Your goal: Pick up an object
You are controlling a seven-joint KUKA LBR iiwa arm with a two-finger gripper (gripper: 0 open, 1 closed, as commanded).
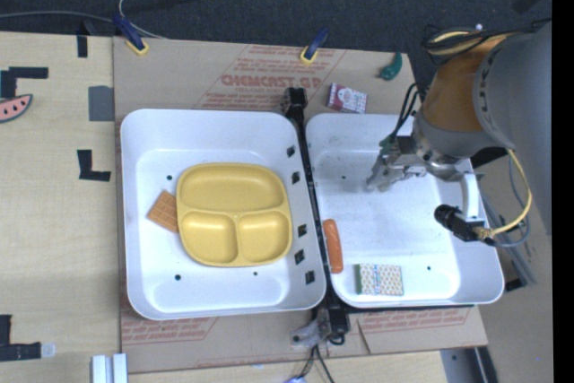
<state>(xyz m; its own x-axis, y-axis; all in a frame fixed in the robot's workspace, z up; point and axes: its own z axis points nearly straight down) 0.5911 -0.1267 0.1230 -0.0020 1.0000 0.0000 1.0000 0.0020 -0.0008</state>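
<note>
Orange carrot-shaped toy (333, 246), a small elongated piece that looks like moulded plastic, is the likeliest thing to pick: it lies in the right white bin (466, 287), tight against that bin's left wall, and just left of the small flat patterned card (380, 279) near the bin's front edge. I judge it light, stiff and somewhat smooth, so it could roll or skid if pinched off-centre. Its long axis runs roughly parallel to the bin's left wall, front to back in the view; which end is the tip I cannot tell. The best hold would be across its narrow width at mid-length, though the wall leaves little room for a finger on that side.

The grey two-finger gripper (384, 172) hangs over the bare floor of the same bin, toward its back, well apart from the toy. Whether its claw is wide or narrow I cannot tell; nothing is seen in it.
</note>
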